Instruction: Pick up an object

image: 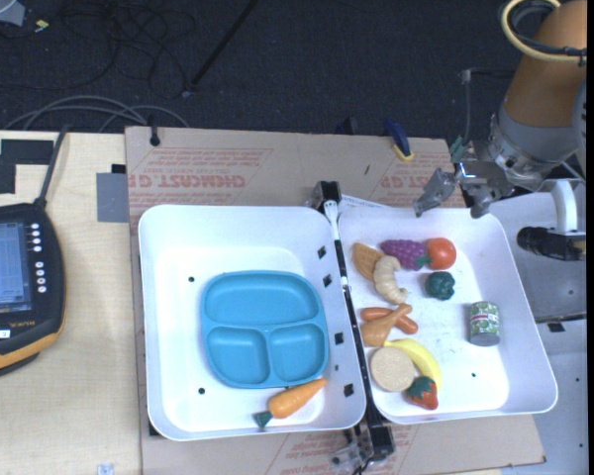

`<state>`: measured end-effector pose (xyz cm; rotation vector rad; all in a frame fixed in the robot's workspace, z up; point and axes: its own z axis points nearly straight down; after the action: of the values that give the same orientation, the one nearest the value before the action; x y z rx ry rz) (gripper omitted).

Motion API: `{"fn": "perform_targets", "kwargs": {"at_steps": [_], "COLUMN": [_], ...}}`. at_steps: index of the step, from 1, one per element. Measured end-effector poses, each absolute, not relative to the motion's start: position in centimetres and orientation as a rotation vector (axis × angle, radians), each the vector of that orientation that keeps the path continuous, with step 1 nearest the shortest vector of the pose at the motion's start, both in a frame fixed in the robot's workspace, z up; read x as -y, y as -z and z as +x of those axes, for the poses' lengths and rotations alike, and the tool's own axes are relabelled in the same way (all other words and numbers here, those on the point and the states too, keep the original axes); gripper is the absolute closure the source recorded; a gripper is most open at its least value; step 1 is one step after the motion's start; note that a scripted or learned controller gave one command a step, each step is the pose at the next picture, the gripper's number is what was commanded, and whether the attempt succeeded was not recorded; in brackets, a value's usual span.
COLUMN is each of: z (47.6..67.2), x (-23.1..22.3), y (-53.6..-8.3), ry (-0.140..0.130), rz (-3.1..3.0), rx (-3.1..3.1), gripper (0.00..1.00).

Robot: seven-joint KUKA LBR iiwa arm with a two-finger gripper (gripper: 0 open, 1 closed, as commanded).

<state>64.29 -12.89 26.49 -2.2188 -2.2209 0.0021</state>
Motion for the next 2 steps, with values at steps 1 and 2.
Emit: {"fn": "perform_targets", "kwargs": {"at_steps": [1,2], "z": [58.5,64.6], "x": [21.6,21.3], "y": [-8.0,-9.6], "ry": [-0.007,0.003], "rz": [-2.223,-2.221], "rx": [2.209,2.227], "gripper": [0.00,0.00]}}
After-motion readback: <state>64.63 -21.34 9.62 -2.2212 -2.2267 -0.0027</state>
